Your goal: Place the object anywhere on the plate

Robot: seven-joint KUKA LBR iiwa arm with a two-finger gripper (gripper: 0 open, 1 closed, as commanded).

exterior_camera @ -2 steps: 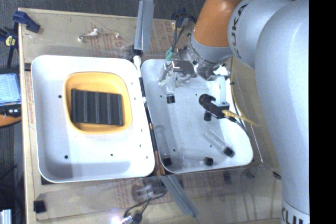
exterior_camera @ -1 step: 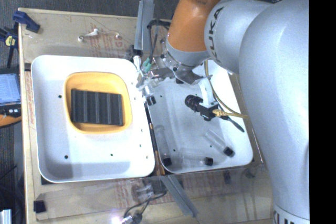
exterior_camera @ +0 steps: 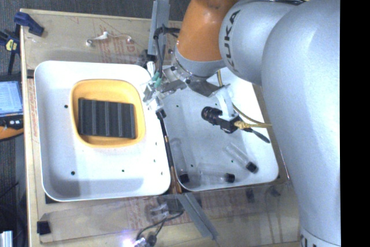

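Plywood, pale and scuffed, makes up the bench point(exterior_camera: 87, 217) along the near edge, where a grey metal bracket point(exterior_camera: 196, 220) lies slantwise just in front of the seam between the two bins.

Behind it, the left bin point(exterior_camera: 58, 182) holds a yellow plate point(exterior_camera: 107, 85) with rounded corners, set toward the bin's middle. The dark grey ribbed block point(exterior_camera: 108, 118) lies flat on the plate, well inside its rim and filling most of its floor. It is clear of the gripper.

The right bin point(exterior_camera: 202, 183) sits touching the left one. A few small dark pieces point(exterior_camera: 229, 177) lie along its near wall, and something clear point(exterior_camera: 237, 156) lies just behind them, too faint to name. Farther in, a short black cylinder point(exterior_camera: 211, 115) with a thin yellowish cable point(exterior_camera: 254, 123) running from it hangs over the bin floor. Much of this bin is covered by the grey arm point(exterior_camera: 300, 95).

The gripper point(exterior_camera: 157, 89) is over the seam between the bins, at the far right corner of the plate and beside it, not above the block. It is a tangle of small metal parts from this angle — whether it is open or closed cannot be told, and nothing can be seen held in it.

Above it rises the arm's orange band point(exterior_camera: 205, 26). On the far bench lies a small shiny metal piece point(exterior_camera: 107, 39), and a blue clamp point(exterior_camera: 26, 21) grips the far left corner.
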